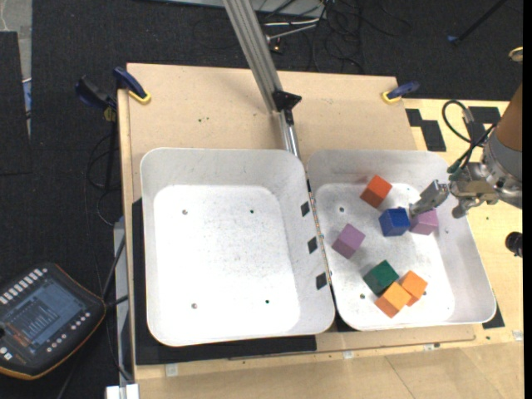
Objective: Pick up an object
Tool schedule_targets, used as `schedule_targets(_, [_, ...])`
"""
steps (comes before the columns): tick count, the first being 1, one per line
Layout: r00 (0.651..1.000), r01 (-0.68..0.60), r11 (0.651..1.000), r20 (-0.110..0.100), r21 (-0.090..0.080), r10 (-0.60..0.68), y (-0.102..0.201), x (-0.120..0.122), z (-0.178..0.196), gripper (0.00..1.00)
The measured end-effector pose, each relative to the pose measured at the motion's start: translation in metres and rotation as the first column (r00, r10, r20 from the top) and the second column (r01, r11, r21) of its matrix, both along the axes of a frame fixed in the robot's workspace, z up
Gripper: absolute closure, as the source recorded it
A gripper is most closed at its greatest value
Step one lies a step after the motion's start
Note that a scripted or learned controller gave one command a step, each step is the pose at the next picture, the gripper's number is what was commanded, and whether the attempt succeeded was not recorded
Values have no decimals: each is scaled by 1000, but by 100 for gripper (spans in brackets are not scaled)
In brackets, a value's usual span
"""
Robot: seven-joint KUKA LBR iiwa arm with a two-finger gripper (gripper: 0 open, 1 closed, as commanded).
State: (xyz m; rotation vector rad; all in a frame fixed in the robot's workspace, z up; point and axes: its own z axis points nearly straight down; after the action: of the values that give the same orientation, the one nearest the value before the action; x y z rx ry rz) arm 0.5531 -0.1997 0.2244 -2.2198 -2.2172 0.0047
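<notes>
Bench (216,98): pale wooden board, clamped at its far corners with blue-and-yellow clamps (126,83); it bears two shallow white bins side by side. Left bin (166,173): speckled floor, a few small dark dots. Right bin (465,289): holds all the blocks listed below. Metal pole (253,44): slants from the far edge down to the gap between the bins. Arm (507,152): enters from the right, grey, cables looped above its wrist. Handheld control pendant (37,318): on the dark floor at near left, screen lit. Gripper (434,198): at the right bin's far right part, pointing left, over the bin; whether the pincer is wide or narrow cannot be told from this angle, and nothing is seen between its fingers. Blocks: orange block (376,191), far middle of the bin; blue block (394,221), just left of the gripper tip; pale purple block (425,222), just beside the blue one and under the gripper; purple block (349,240), left of centre, apart from the rest; green block (381,276), near part; two orange blocks (402,293) touching each other just right of the green one.
</notes>
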Motion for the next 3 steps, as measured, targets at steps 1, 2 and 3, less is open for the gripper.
schedule_targets(1, [1000, -3, 1000, 0, 0, 3, 8, 7, -54, 0])
schedule_targets(2, [1000, -3, 1000, 1, 0, 3, 14, 10, -100, 0])
schedule_targets(3, [1000, -1, 1000, 7, -2, 1, 13, 12, -87, 100])
